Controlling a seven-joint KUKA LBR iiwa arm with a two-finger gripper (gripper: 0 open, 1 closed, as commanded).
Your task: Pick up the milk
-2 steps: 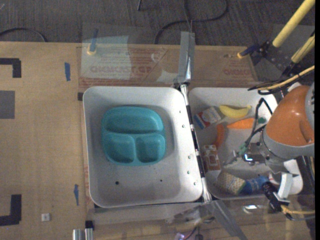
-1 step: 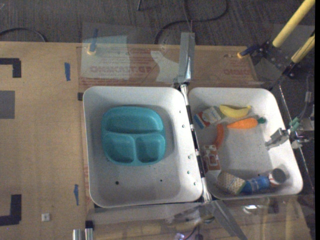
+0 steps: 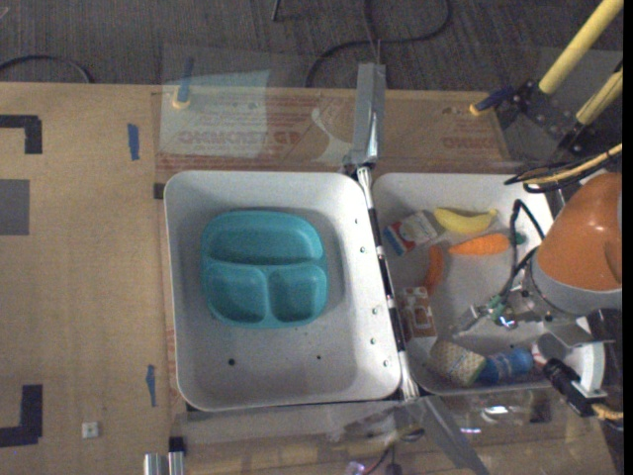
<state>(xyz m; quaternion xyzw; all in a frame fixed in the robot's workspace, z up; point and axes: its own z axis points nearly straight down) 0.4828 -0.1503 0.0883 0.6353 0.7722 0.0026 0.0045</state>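
Presently the milk [image 3: 415, 231], a small white carton with red and blue print, lies on its side in the right bin [image 3: 396, 191], near that bin's far left corner. Just beside it lie a banana [image 3: 465, 220] and a carrot [image 3: 483, 246]; a second orange piece [image 3: 434, 265] lies just in front of the carton. Nearer the front wall are a brown packet [image 3: 419, 310], a mesh-wrapped item [image 3: 455, 361] and a blue bottle [image 3: 509, 366]. The left bin [image 3: 183, 295] carries a teal divided tray [image 3: 264, 267].

Risks, as judged. The carton lies close to the bin wall and to the divider, so a finger may strike the wall or find no room on that side. Crowding by the banana and the orange piece could lead to a wrong item being nudged or taken with it. A flat-lying carton offers smooth faces; a shallow or off-centre grip may slip.

Arm pose. The arm enters from the right, its orange band [image 3: 593, 231] over the right bin's right side, the wrist pointing down and leftward. The claw [image 3: 495, 315] sits low over the middle of the right bin, well apart from the milk and closer to the bottle. Whether its fingers are apart or together cannot be told; nothing is seen held.
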